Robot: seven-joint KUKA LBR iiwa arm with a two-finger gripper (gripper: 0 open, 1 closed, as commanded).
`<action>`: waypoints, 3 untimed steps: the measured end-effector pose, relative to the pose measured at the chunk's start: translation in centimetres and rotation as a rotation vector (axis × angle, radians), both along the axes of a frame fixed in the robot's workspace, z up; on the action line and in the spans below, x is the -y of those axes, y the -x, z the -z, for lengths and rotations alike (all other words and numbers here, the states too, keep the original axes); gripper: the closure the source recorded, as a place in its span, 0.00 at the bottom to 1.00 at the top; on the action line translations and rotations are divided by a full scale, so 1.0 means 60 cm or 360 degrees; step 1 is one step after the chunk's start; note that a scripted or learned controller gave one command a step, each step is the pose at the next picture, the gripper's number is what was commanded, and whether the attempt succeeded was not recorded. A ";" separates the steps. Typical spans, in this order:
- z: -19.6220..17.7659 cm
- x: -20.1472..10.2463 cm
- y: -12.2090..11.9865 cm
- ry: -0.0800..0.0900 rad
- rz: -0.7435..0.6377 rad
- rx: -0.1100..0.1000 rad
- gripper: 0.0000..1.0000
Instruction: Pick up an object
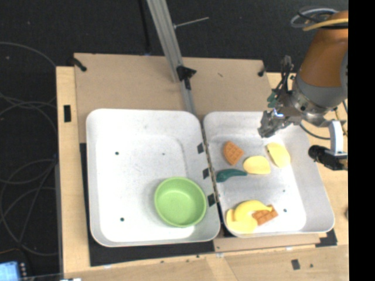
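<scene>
A: Which thing do we take as the target? The gripper [268,127] hangs over the upper part of the right bin [304,215], and the nearest piece is the yellow slice [279,154], just below it.

B: We agree. The slice lies flat on the bin floor, and its long axis runs from upper left to lower right. It is apart from the gripper, not touching it.

A: And the arm [321,69]?

B: It comes in from the right. We see the orange band at the top and the grey wrist under it, and the gripper points down and to the left, toward the bin. Nothing is between its tips. If they are wide or narrow, we cannot tell; they are small and dark in this view.

A: What more is in the right bin?

B: Just left of the slice is a yellow lump [256,165], its long axis almost level. Left of it lies an orange waffle [233,153], and below that a dark green piece [231,174], long axis level, near the left wall. At the front of the bin sits a yellow banana shape [248,214] with a small orange piece [265,216] lying on it.

A: And the left bin [117,133]?

B: It holds a green bowl [180,201], upright, in its front right corner. The two bins touch along their inner walls.
</scene>
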State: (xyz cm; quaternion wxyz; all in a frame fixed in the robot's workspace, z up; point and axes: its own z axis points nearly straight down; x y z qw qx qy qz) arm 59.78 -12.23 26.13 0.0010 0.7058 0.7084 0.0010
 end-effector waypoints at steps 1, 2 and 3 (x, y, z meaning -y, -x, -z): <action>-0.010 -0.079 -0.016 -0.0001 0.0000 -0.0002 1.00; -0.017 -0.162 -0.032 -0.0001 -0.0006 -0.0001 1.00; 0.008 -0.235 -0.040 0.0001 -0.0003 -0.0006 1.00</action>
